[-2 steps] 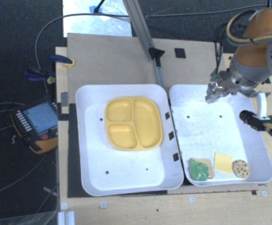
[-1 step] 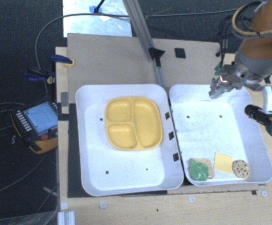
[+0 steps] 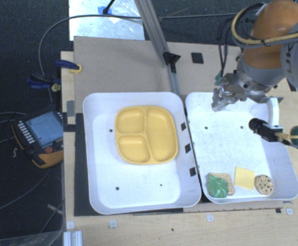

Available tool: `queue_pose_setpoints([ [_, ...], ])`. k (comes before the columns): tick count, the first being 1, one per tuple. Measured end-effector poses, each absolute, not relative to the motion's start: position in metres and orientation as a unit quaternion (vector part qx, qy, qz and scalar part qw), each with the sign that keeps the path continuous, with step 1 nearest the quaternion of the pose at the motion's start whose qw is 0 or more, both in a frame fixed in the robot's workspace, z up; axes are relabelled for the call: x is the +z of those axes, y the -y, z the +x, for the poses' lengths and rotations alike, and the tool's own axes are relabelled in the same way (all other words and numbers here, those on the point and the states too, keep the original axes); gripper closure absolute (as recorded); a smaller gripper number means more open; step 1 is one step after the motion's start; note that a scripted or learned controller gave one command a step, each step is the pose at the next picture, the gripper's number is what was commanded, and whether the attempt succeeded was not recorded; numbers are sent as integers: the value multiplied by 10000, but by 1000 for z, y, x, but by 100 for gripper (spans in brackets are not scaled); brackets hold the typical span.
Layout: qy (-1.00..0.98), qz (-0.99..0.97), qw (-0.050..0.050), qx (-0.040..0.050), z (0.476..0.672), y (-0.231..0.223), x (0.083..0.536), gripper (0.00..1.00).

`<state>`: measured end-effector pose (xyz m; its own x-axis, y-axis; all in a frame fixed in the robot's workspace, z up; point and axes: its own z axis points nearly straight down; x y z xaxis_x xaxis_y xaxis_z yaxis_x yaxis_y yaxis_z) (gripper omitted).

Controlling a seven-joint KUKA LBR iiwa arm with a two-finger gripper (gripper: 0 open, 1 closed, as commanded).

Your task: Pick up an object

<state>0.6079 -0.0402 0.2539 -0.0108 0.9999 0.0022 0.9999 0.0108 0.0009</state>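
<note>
So the table (image 3: 123,60) has two white bins side by side. The left bin (image 3: 138,188) has a yellow plate (image 3: 146,135) with three compartments, sitting toward the top middle of the bin, roughly 12 o'clock from the bin's centre. Nothing is on the plate as far as I can see.

The right bin (image 3: 231,147) holds the small stuff, all lined up along its near edge at about 6 o'clock. From left to right there's a green thing (image 3: 218,186) lying on a tan slice, hard to say exactly what it is, then a yellow cheese square (image 3: 244,178) just beside it, then a round cookie (image 3: 264,184) with dark spots near the bin's 5 o'clock corner. The three sit near each other, and the cheese looks like it's close to or touching the cookie, can't tell for sure.

The arm (image 3: 272,35) comes in from the right, and the gripper (image 3: 222,100) hangs over the far left part of the right bin, around 11 o'clock from that bin's centre, well apart from the food items. Can't tell if the jaws are apart or together from this angle; I see nothing between them.

A black cylinder (image 3: 263,128) sticks out off the arm over the bin's 2 o'clock side.
</note>
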Motion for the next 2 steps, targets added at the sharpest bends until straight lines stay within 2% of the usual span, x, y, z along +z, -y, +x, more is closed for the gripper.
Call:
queue_pose_setpoints([
  [1,7105,-7037,11,-3,581,-9,249,100],
  [2,7108,-7034,9,-4,566,-68,236,100],
])
